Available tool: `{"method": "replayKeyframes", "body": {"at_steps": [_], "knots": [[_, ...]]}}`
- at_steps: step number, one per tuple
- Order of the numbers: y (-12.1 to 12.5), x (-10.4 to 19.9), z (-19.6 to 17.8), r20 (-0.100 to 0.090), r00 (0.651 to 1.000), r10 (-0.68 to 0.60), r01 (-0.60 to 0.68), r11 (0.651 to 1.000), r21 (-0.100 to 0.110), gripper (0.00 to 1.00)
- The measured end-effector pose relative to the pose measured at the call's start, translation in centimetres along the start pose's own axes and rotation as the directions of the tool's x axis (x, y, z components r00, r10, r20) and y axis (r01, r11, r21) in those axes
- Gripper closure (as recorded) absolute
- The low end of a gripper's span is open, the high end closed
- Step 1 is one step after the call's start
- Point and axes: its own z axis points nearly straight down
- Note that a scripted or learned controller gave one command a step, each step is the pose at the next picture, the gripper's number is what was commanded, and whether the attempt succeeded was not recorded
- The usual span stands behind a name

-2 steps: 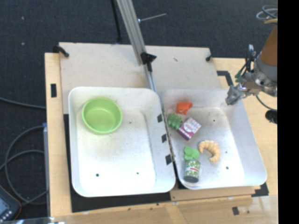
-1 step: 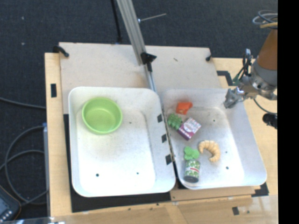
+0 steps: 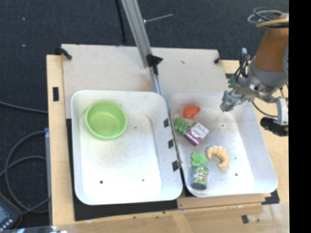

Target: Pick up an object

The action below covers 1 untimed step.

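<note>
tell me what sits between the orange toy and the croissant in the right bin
In the camera view, a purple and white box lies between the orange toy and the croissant.

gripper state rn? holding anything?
Gripper: cannot be told open or closed from this view. Nothing seen between it; it hangs over the right bin's far edge, apart from the orange toy and the other items.

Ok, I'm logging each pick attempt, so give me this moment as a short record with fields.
gripper: over the right bin's far right corner, nothing visibly held
left bin: holds a green bowl
right bin: holds an orange piece, purple box, croissant, green-capped can, green toy
pick: not yet made
</note>
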Motion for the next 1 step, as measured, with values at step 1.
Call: {"method": "replayKeyframes", "body": {"at_steps": [1], "knots": [[0.27, 5.64, -1.42, -0.001, 1.000, -0.002, 0.002, 1.000, 0.000, 1.00]]}}
